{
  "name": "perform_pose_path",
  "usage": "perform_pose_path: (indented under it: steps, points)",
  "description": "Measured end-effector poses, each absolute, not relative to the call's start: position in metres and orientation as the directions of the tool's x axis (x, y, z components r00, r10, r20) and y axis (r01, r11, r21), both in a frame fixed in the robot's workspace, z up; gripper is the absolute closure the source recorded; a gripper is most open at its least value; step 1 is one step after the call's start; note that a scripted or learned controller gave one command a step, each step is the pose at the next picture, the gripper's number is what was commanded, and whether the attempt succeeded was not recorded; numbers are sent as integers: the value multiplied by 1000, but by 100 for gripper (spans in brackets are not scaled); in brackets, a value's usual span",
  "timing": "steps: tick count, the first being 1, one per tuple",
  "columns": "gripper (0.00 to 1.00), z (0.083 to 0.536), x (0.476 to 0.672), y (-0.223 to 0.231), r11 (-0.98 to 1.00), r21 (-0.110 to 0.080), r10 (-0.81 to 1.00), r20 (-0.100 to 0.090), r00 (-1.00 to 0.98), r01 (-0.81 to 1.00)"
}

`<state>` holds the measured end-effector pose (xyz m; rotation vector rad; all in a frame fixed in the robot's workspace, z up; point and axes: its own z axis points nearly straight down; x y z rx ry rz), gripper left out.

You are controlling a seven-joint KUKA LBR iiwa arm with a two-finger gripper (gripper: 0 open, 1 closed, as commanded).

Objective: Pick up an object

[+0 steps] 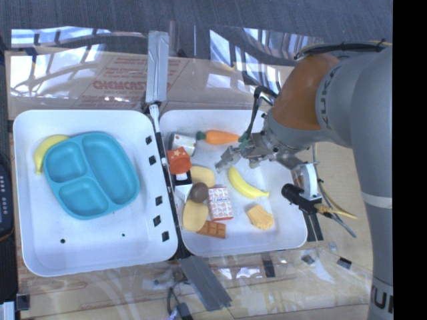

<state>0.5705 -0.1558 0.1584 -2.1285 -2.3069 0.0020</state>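
The right bin (287, 235) holds several toy foods. An orange carrot (222, 137) lies at the back and a yellow banana (247, 184) in the middle. A red block (178, 161), a pale yellow lemon (202, 176) and a brown round piece (198, 192) sit near the left wall. A small pink-and-white carton (220, 203), a yellow potato (194, 215), a brown waffle (211, 229) and an orange wedge (260, 217) lie toward the front. My gripper (231, 157) hangs over the bin's middle, just below the carrot and above-left of the banana, with nothing seen in it.
The left bin (40, 245) carries a blue divided plate (90, 173) with a second banana (45, 149) tucked behind its left rim. A small white box (183, 142) leans at the right bin's back left corner. The arm's grey and orange wrist (313, 105) covers the right bin's back right.
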Motion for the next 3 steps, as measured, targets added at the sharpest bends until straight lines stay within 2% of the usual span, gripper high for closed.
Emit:
perform_pose_path:
  steps: [1, 2, 3]
  points:
    - [0, 130, 593, -211, 83, -5, 997, 0, -83, 997]
    - [0, 92, 530, -194, -149, -3, 989, 0, 149, 989]
    - [100, 102, 531, -194, -144, -3, 990, 0, 144, 990]
